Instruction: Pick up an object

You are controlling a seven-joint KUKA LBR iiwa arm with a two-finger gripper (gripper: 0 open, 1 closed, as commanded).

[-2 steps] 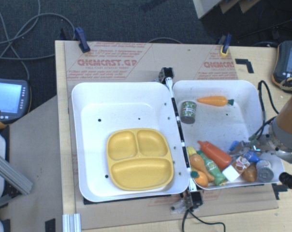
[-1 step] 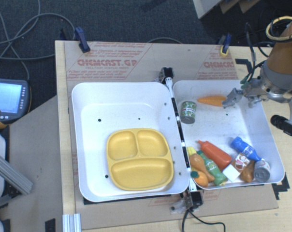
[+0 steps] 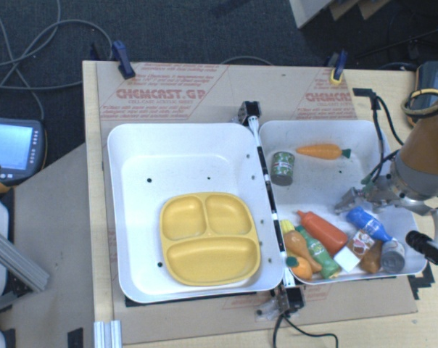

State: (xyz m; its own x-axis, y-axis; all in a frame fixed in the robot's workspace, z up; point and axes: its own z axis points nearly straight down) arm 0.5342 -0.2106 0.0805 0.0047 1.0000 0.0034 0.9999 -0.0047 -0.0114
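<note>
The right bin (image 3: 310, 130) holds the loose objects. An orange carrot (image 3: 322, 151) lies near its back wall, with a small green can (image 3: 281, 167) to its left. Toward the front lie a red bottle (image 3: 323, 228), a green bottle (image 3: 319, 253), an orange fruit-like piece (image 3: 299, 266), a white block (image 3: 347, 259), a blue bottle (image 3: 369, 225), a brown bottle (image 3: 372, 257) and a grey can (image 3: 393, 257). My gripper (image 3: 354, 198) is low over the bin's right side, just above and left of the blue bottle. Nothing is visibly held in it.
The left bin (image 3: 132, 158) carries a yellow divided plate (image 3: 208, 238) at its front centre. The arm's orange band (image 3: 426, 151) rises over the right bin's right edge. Blue clamps (image 3: 122, 58) (image 3: 339, 65) hold the board's back edge. A tablet (image 3: 12, 151) sits off the bench at left.
</note>
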